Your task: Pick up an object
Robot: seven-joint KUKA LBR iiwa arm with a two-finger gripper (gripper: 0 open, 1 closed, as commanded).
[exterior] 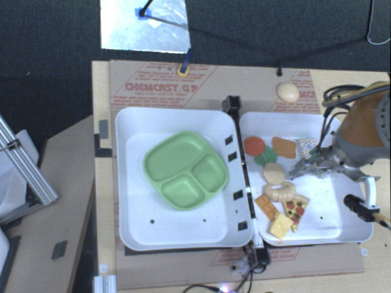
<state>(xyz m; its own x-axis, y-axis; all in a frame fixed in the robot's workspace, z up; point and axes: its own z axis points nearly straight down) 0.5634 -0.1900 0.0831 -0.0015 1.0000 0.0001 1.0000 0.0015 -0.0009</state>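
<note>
Claw [298, 170] low over the toy food, well to the right of the green plate [186, 170]. Cannot tell if open or clenched. Nothing seen in its grip. Closest toy to grab: the pale bun [274, 174], between the green plate and the claw.

What could go wrong:
- Could bump the pale bun and shove it away toward the green plate, not lift it. Round and smooth by the look of it, so likely slippery.
- Could pinch two toys at once, with the curly roll [280, 192] touching the pale bun.
- Could snap shut on air, or scrape the floor of the right bin [333, 221].

Counting:
- Two white bins: the left bin [125, 188] around the green plate, the right bin just beside it.
- One green plate, with three hollows.
- To the right of the green plate, one of each: red circle [254, 145], green piece [266, 157], orange toast [283, 147], pale bun, curly roll, pizza slice [295, 209], orange cracker [266, 206], yellow cheese [281, 226].
- One speckled bit [307, 144], too blurry to name.
- One pale egg [288, 92] outside both bins, up and right from the green plate.
</note>
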